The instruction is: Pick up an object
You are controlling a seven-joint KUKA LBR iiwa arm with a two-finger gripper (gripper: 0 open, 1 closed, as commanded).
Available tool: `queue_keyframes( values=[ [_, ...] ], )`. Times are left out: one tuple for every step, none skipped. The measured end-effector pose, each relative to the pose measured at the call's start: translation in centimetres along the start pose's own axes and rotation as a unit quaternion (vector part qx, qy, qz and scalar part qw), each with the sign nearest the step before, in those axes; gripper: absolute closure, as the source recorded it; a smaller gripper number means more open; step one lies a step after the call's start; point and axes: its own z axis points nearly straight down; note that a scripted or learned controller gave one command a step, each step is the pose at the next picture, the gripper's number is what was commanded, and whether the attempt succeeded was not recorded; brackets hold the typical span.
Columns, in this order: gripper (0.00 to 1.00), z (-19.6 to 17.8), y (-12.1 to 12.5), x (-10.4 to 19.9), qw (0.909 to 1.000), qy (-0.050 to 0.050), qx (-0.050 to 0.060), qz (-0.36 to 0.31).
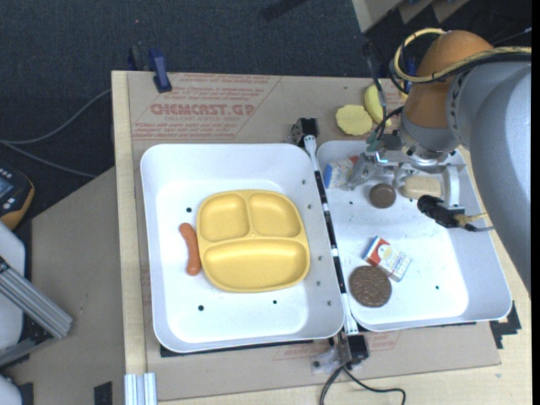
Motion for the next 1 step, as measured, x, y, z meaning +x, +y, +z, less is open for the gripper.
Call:
queue_keyframes(
  values=[
    [0.0, 0.06, -0.03, -0.01, 1.0, 0.001, 0.001, 0.0]
  ],
)
